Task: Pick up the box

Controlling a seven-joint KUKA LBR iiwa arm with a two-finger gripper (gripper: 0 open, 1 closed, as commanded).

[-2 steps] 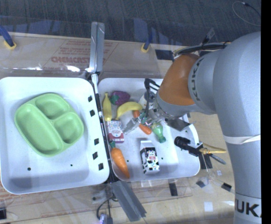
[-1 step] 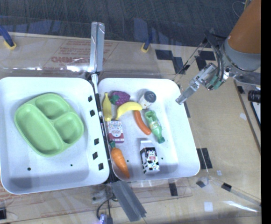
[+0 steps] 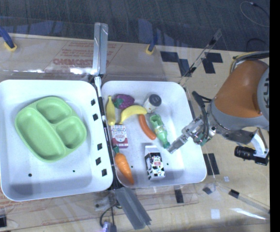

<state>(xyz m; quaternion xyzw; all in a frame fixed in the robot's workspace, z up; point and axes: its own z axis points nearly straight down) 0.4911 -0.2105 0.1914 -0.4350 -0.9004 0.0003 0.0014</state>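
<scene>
Box [image 3: 154,166] lies flat in your right bin [image 3: 193,166]; the gripper [image 3: 177,144] hovers at its two o'clock, jaws' state unclear.

I can't read anything: red print on the bench sheet [image 3: 72,57] (mirrored, blurred) stays beyond me.

arm [image 3: 239,100]: reaching from right | gripper [image 3: 178,142]: low, tilted left
</scene>
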